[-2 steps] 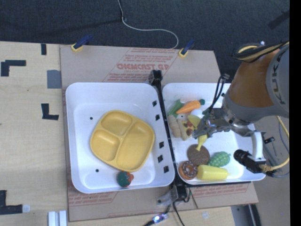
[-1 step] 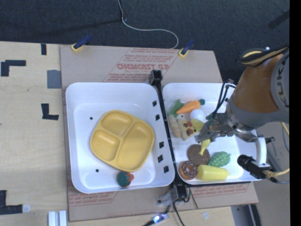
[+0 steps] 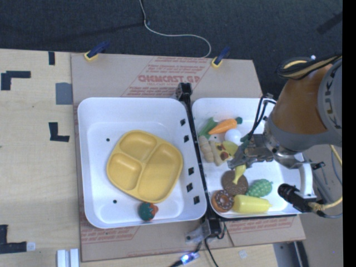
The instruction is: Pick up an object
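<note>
My gripper hangs low over the middle of the right bin, on the grey arm with its orange band. A small yellow piece shows just under the gripper's tip, above a brown round cookie; whether it is held is hidden. Around it lie a carrot, a green pod, a white egg shape, a beige piece, a green broccoli, a chocolate doughnut and a long yellow fruit.
The left bin holds a yellow divided plate and a small teal and red ball near its front wall. A black divider runs between the bins. A black part of the arm overhangs the right bin's front corner.
</note>
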`<action>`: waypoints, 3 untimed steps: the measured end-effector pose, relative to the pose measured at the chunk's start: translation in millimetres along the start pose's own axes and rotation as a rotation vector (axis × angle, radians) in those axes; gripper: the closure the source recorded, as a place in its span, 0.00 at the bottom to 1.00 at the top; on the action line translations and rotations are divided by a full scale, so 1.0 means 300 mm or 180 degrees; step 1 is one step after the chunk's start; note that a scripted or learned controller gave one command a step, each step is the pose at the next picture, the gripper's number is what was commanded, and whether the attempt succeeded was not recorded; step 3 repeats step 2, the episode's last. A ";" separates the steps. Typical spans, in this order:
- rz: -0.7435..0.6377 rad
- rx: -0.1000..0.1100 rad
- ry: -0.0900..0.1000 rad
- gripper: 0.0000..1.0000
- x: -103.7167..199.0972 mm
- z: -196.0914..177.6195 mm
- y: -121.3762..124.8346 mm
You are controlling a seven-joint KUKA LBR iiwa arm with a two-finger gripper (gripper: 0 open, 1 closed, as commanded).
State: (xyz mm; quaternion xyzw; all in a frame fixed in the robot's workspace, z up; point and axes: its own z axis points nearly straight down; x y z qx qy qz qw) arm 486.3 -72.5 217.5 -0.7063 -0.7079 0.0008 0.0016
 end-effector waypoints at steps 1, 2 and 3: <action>0.0001 -0.0005 -0.0002 1.00 0.005 -0.018 0.045; 0.0003 -0.0006 -0.0002 1.00 -0.021 -0.047 0.042; 0.0003 -0.0006 -0.0002 1.00 -0.021 -0.047 0.042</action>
